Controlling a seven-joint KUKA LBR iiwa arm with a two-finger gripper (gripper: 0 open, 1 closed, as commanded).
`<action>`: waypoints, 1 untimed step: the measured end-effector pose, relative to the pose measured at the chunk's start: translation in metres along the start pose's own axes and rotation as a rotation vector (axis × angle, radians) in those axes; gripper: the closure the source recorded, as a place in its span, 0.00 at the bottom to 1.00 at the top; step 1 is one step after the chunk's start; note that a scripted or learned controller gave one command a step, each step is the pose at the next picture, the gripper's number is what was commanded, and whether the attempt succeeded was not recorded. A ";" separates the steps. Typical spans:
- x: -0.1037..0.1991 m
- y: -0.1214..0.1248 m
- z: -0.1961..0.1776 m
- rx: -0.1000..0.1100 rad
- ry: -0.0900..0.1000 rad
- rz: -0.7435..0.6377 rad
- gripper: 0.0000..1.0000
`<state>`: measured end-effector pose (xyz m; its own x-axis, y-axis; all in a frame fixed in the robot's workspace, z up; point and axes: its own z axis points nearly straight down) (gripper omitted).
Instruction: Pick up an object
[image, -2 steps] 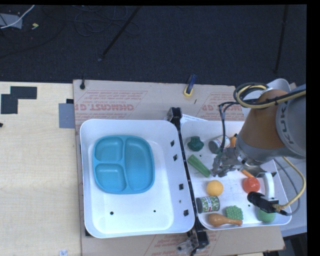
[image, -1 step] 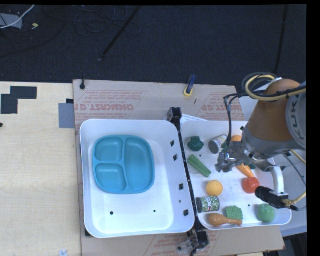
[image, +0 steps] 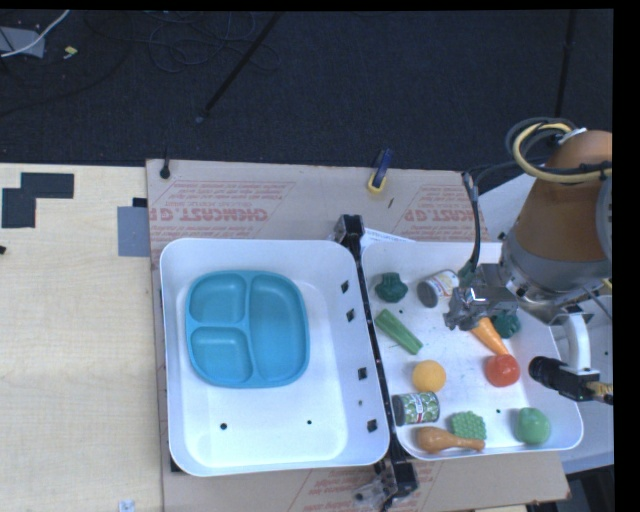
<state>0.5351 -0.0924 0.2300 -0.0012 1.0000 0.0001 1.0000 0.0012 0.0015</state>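
The arm is reaching in from three o'clock and its pincer (image: 470, 305) is hanging low over the upper middle of the right bin (image: 570, 425). Whether the pincer is wide or narrow cannot be told from this slanted view, and nothing can be seen held in it.

The thing nearest to it is the carrot (image: 490, 336), which is lying just at five o'clock of the pincer, its orange body slanting down toward the red tomato (image: 502, 370). A dark green piece (image: 507, 323) is sitting just beside the carrot's top. A small grey can (image: 434, 290) is lying at nine o'clock of the pincer, and a dark green vegetable (image: 391, 288) beyond it. Further toward six o'clock are lying a green pod (image: 398, 331), an orange ball (image: 428, 376), a labelled tin (image: 416, 408), a tan drumstick (image: 446, 439), a bumpy green piece (image: 467, 426) and a pale green ball (image: 533, 426). The left bin (image: 180, 420) is carrying a blue divided plate (image: 247, 329).

By my reading, the step in hand is the approach before a grasp, with no object lifted yet. The next move is calling for the pincer to centre over one item, likely the carrot or the can, and to close across its narrow side without nudging neighbours.
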 end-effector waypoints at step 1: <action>0.047 -0.015 0.012 0.007 0.002 -0.003 1.00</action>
<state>0.5203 -0.0455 0.2181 -0.0038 1.0000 0.0025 1.0000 0.0038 -0.0057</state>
